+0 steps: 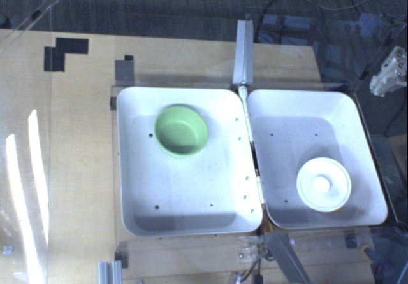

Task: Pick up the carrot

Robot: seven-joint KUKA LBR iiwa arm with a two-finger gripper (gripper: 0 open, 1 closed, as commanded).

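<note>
Green bowl sits left bin, white lid right bin; hand state unclear.

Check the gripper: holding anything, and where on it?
Nothing visibly held. The gripper sits off past the right bin, with no object seen between its fingers. Whether they are open is unclear.
</note>
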